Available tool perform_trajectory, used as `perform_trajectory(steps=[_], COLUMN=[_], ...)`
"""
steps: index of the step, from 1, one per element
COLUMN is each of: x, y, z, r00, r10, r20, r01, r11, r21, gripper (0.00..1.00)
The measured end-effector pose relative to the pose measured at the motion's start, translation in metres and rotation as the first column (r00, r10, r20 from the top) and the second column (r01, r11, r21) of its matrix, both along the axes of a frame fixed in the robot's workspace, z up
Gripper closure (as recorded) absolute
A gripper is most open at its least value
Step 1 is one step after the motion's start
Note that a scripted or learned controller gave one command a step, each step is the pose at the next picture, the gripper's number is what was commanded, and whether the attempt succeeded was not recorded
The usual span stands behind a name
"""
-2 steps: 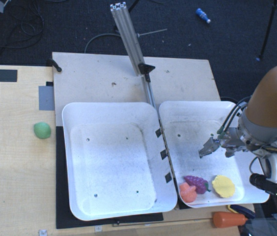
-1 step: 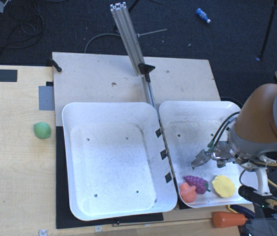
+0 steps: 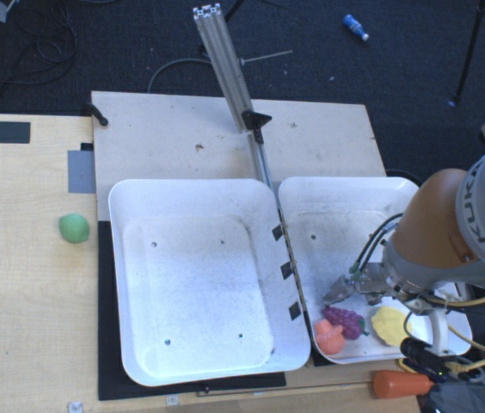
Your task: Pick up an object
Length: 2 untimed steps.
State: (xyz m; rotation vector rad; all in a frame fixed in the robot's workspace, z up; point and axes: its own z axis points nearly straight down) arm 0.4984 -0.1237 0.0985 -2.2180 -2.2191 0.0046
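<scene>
In the right bin (image 3: 346,205), near its front edge, lie a purple bunch of grapes (image 3: 346,320), an orange-pink round object (image 3: 329,336) and a pale yellow object (image 3: 389,324). My gripper (image 3: 343,289) reaches in from the right under the orange band (image 3: 432,222) of the arm. Its tip hangs just above and behind the grapes. Nothing shows between the fingers.
The left bin (image 3: 195,278) sits beside the right one, with a metal rail (image 3: 230,67) running back from the divide. A green ball (image 3: 74,228) rests on the wooden bench at left. An orange object (image 3: 402,384) lies in front of the right bin.
</scene>
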Motion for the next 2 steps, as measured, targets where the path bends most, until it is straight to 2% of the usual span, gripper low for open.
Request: perform_trajectory(steps=[1, 2], x=[0.001, 0.008], y=[-0.001, 0.006], z=[0.012, 0.069], r00=[1.000, 1.000], r10=[-0.002, 0.000], r20=[0.004, 0.009], r01=[0.002, 0.000], r11=[1.000, 1.000], r21=[-0.001, -0.001], gripper=[1.00, 1.00])
